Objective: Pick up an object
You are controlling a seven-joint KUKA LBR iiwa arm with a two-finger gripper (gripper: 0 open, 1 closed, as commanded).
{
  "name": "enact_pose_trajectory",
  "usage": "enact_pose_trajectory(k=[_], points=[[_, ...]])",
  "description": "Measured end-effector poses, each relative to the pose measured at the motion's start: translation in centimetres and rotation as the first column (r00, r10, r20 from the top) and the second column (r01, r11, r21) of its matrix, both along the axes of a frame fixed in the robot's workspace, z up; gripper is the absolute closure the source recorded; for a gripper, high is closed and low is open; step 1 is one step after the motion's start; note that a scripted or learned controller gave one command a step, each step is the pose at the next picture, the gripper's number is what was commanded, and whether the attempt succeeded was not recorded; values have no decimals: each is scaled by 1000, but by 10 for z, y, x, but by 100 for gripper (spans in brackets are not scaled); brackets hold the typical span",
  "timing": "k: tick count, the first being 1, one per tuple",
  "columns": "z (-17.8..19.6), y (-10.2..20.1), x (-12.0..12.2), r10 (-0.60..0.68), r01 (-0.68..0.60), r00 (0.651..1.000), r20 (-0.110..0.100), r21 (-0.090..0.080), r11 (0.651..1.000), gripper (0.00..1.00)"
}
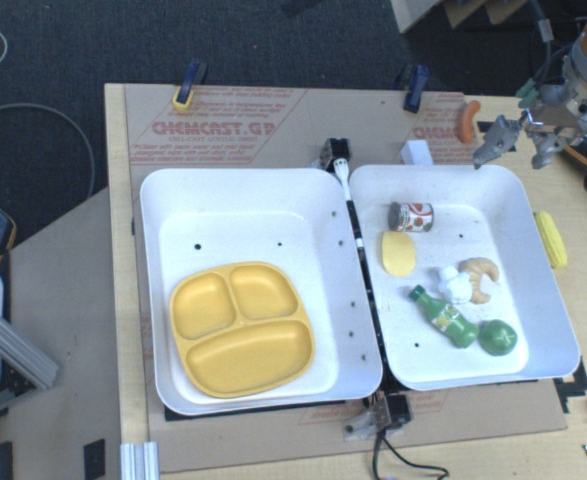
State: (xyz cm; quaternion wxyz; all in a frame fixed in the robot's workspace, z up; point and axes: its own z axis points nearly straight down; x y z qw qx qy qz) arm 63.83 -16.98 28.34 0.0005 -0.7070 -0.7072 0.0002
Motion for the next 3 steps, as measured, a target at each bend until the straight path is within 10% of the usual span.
enact_pose_trajectory(k=[1, 3], points=[[171, 39, -34, 5, -5, 1000, 20, -4, 1000, 0], [68, 220, -143, 7, -7, 1000, -8, 1, 1000, 0]])
